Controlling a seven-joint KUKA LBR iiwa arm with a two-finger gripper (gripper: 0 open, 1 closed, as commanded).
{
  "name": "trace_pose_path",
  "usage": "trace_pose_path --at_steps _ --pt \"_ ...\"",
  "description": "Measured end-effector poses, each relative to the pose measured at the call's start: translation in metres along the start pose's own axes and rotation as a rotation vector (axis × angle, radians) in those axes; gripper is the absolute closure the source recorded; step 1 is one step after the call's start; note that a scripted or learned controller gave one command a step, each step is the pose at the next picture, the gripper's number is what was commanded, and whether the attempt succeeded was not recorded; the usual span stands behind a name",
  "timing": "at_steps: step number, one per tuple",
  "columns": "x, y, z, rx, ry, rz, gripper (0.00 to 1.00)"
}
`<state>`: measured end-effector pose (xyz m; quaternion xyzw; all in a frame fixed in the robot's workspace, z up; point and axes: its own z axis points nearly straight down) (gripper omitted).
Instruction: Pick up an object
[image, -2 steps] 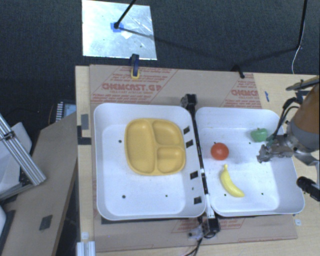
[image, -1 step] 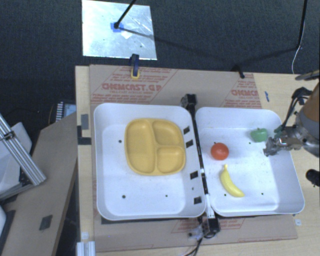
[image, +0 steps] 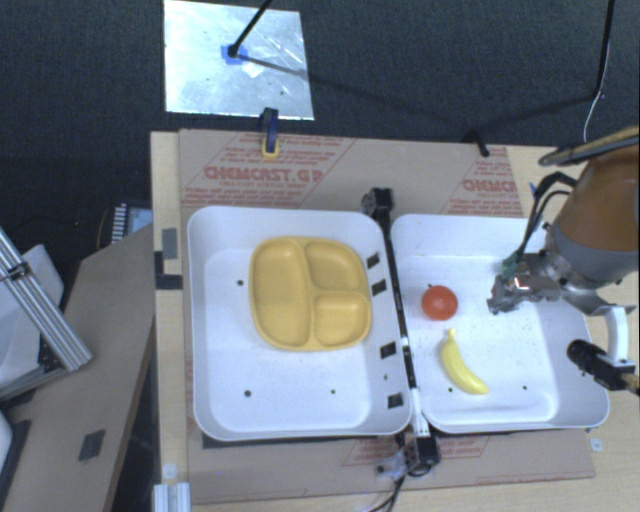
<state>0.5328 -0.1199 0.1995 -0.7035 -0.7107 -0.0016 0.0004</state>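
A dark carpeted floor (image: 80, 90) surrounds the counter (image: 165, 340), whose top is covered by a printed cardboard sheet (image: 330, 170). On the floor beyond lies a shiny silver sheet (image: 235, 60) marked with blue tape, while an aluminium frame rail (image: 35, 300) slants in at the left edge.

a brown bench (image: 330, 165) with red lettering carries two white bins, left (image: 215, 400) and right (image: 470, 235), touching side by side.

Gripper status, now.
Gripper: over the right bin, right of the tomato; open or closed cannot be told; nothing visibly held.
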Motion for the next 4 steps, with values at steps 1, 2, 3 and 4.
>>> trace_pose_path --at_steps 1,2,3,4 --pt "0.062 -0.002 -0.011 -0.001 0.0 -0.001 1.0" --pt "0.115 0.0 -0.025 -0.001 0.0 -0.001 1.0" --pt "0.158 -0.001 -0.023 0.0 -0.001 0.0 1.0" --pt "0.209 -0.004 -0.014 0.002 -0.001 0.0 1.0"
